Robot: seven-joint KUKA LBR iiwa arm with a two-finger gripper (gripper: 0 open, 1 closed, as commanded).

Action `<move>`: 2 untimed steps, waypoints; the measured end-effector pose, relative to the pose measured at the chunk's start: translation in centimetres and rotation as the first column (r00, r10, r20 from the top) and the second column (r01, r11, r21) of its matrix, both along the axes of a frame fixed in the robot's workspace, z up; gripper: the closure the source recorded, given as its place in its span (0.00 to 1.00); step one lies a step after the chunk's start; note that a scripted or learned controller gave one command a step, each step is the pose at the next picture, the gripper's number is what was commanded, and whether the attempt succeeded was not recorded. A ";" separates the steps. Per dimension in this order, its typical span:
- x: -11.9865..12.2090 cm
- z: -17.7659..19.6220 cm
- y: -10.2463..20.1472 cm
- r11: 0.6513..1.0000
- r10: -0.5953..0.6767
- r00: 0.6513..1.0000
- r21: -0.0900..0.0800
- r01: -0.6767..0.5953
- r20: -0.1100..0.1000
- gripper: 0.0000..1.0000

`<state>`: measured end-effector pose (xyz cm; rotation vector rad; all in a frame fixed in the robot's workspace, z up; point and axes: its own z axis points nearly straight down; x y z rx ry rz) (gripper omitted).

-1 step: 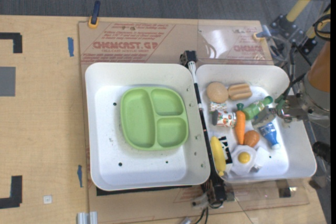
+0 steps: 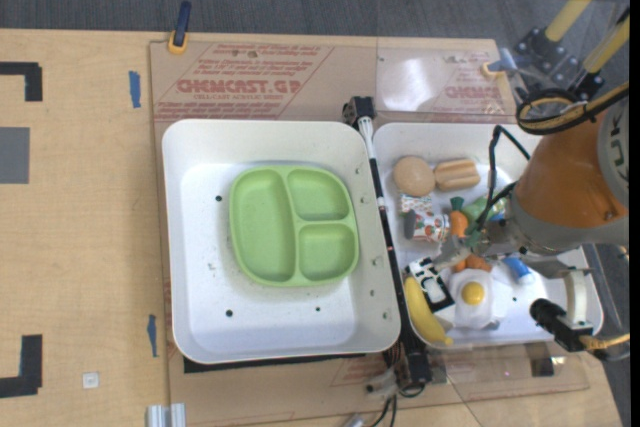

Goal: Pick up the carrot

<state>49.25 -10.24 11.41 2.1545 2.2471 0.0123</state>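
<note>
Over the right bin, the grey arm reaches in from the right edge of the camera view, its orange band broad and rounded above the wrist, and bends down so that the wrist hangs above the bin's middle. Dark cables loop around the arm's upper part. The jaws lie beneath the wrist, pointing down into the clutter of toys; whether they are released or clenched cannot be told from above, since the wrist and cabling cover them. The carrot, small and orange with a green top, lies in the middle of the right bin, just to the left of the jaws and close beside them; whether it touches them cannot be told. A white printed carton lies just left of the carrot. Toward the far wall of the same bin rest a round bun and a hot-dog roll, side by side. Toward the near wall lie a fried egg and a banana, the banana along the bin's left edge. The left bin holds a green divided plate at its centre, well apart from the arm. Both bins sit on a cardboard sheet laid on the desk.
</note>
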 end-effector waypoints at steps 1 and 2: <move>3.7 -2.5 0.1 0.907 -0.420 0.907 0.013 0.420 -0.017 0.00; 3.7 -1.4 -0.1 0.907 -0.422 0.907 0.011 0.422 -0.013 1.00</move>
